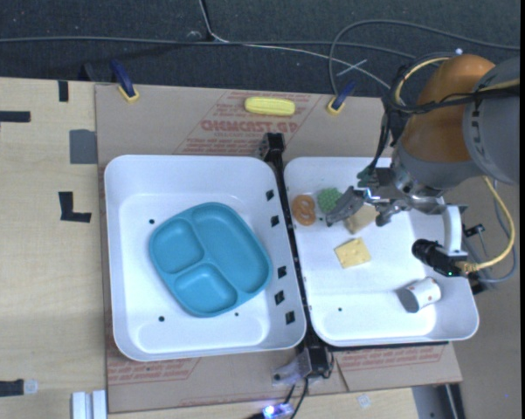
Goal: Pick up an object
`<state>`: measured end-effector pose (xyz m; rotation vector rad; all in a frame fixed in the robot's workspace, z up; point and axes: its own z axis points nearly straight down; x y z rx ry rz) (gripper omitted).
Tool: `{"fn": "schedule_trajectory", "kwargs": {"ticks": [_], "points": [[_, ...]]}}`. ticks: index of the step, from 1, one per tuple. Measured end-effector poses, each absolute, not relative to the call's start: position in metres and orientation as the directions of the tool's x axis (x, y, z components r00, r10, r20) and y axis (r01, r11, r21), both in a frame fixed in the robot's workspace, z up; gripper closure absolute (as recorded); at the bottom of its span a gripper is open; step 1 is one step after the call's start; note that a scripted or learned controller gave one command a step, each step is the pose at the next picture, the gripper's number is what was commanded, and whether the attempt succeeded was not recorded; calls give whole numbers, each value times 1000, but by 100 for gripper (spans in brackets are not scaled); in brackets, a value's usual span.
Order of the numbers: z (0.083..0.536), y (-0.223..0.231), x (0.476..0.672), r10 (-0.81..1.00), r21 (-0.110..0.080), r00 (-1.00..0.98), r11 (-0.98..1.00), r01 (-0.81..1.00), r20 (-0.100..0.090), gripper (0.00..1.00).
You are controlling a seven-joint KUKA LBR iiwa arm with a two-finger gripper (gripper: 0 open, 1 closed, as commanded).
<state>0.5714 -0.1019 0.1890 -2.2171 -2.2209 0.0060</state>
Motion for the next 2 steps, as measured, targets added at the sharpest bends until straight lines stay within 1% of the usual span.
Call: {"fn": "schedule_trajectory", "kwargs": {"ticks": [1,2], "points": [[129,-109,566,1000,-6,0,0,1000,0,0],[87,-109,569,1000,5,-2,2,1000,-2,0]]}}
